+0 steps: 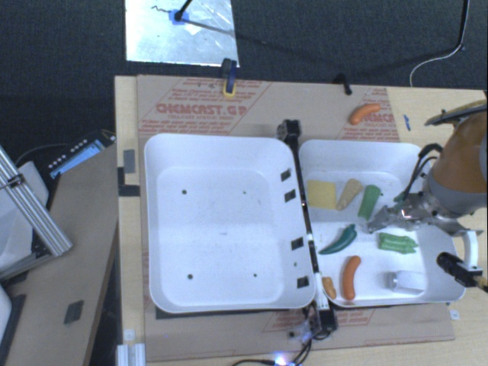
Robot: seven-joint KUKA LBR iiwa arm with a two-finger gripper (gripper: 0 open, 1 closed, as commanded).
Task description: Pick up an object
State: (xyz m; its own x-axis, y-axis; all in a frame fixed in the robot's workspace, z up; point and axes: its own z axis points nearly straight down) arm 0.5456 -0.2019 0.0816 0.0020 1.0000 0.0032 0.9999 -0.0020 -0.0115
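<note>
Well, the claw [379, 221] hangs low in the right white plastic bin [335, 155]; how far it is open I cannot tell. Just beside it, toward five o'clock, lies the light-green ridged pod [397, 242], long axis three-to-nine.

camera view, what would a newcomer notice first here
The right bin holds a bright scatter of toy food: a yellow block, green pepper, orange sausage and more. The arm leans in from the right, its pincer low among the green pieces. Another sausage lies outside on the board above that bin.
</note>
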